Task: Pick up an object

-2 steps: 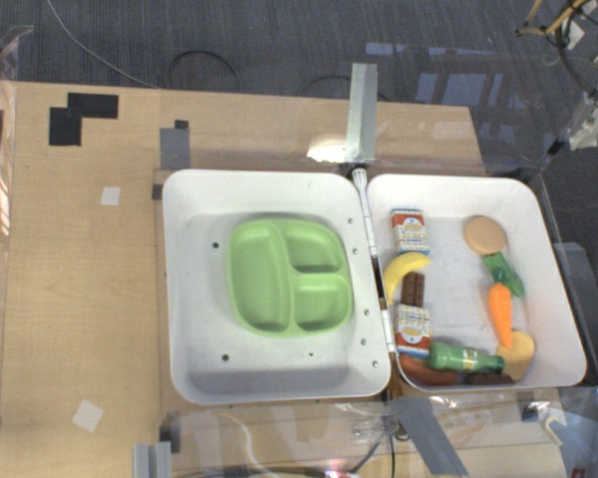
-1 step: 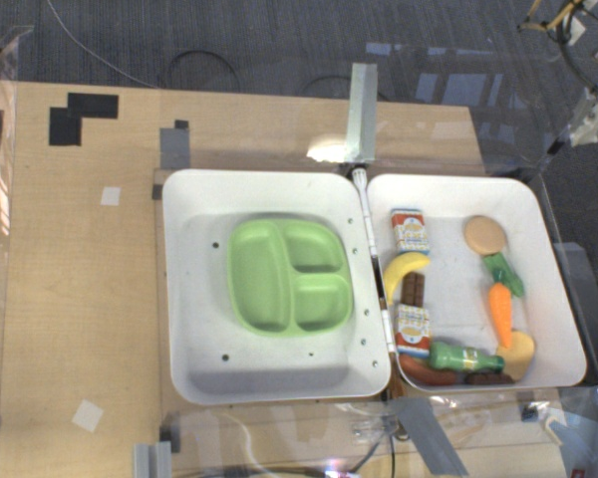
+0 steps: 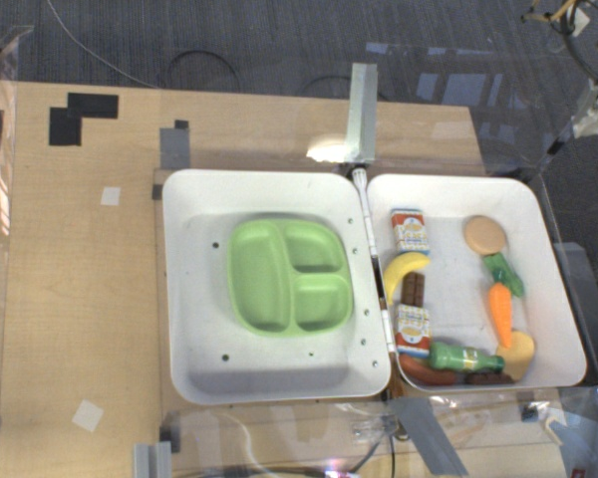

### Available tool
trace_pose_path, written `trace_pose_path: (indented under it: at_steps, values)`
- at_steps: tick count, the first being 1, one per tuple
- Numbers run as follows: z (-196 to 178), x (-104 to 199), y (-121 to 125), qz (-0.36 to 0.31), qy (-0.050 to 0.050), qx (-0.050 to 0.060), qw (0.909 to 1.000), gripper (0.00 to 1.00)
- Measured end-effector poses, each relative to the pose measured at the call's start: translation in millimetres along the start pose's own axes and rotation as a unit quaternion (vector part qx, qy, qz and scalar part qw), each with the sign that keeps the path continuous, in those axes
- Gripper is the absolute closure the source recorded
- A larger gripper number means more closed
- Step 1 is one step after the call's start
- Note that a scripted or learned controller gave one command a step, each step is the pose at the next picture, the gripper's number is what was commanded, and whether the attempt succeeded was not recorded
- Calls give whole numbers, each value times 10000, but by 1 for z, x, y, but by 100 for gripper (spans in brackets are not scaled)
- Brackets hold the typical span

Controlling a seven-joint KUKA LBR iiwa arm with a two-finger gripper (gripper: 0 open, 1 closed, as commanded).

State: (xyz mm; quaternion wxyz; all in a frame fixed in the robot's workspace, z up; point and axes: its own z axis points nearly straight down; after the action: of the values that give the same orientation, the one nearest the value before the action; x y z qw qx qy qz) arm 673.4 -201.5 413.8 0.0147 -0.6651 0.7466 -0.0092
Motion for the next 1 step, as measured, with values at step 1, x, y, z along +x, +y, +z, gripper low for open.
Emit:
trace_pose_path:
  at_steps: [1]
  values:
    - [-14, -1, -2, 7, -18, 50, 10000, 100]
